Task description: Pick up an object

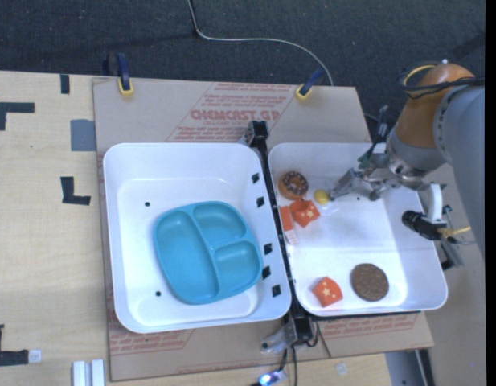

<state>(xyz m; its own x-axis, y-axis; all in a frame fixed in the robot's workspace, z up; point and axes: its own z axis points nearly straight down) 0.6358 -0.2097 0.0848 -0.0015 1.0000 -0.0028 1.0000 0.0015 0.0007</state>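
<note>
Red block (pixel 327 291) and brown cookie (pixel 369 281) lie untouched at the right bin's (pixel 408 252) front.
Gripper (pixel 334 193) hangs low beside the yellow ball (pixel 321 197), fingers apart, clasping nothing; the pick is not yet made.

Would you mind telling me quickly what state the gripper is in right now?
Gripper: cannot be told; it sits low in the right bin beside the small yellow object.
</note>
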